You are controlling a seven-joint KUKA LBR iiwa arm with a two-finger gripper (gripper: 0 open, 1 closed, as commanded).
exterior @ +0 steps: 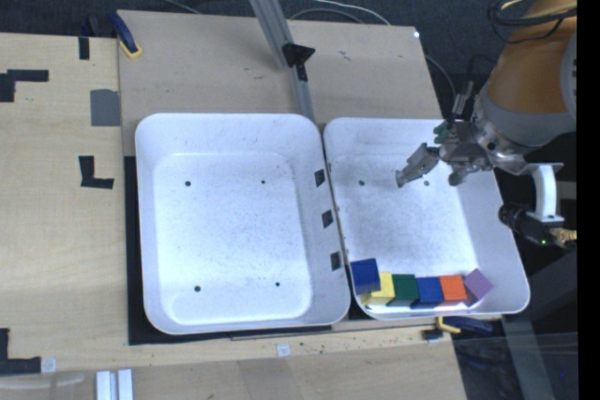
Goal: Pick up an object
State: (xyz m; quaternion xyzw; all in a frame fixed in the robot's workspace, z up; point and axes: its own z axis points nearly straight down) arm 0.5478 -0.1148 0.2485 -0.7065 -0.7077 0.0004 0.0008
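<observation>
The tool (pixel 415 170) hovers over the right bin (pixel 394 145) near its far side (finger state I cannot tell). The coloured blocks (pixel 417 287) lie well apart from it, lined along the bin's near wall.

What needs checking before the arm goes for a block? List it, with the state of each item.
1. Blocks in reach: a row along the right bin's near edge, blue block to purple block. Ok.
2. Gripper over the blocks: it hangs above the bin's middle. Not ok.
3. Gripper carrying nothing: ok.
4. Fingers open: cannot tell.
5. Finger room: blocks touch each other and the wall. Not ok.
</observation>
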